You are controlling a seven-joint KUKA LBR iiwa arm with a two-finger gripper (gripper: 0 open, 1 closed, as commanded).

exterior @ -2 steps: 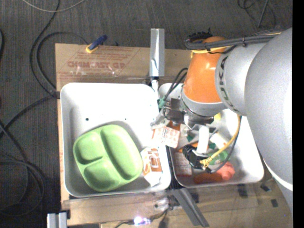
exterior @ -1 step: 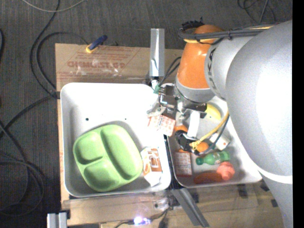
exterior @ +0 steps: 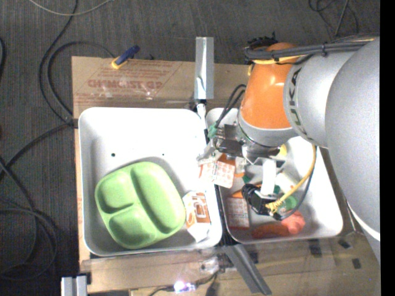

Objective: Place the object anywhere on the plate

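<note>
Brown cardboard lies under the left bin, over dark carpet strewn with cables. In that bin sits the green plate, with a white-orange packet just right of it. The gripper hangs above the plate's right, over the bins' shared rim, with a packet below it; its grasp cannot be judged.

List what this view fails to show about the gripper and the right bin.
- Gripper: the wrist covers its fingers in the camera view; open or shut is unclear.
- Right bin: the arm hides much of its floor.
- Carton beside the green plate: print too small to read.
</note>
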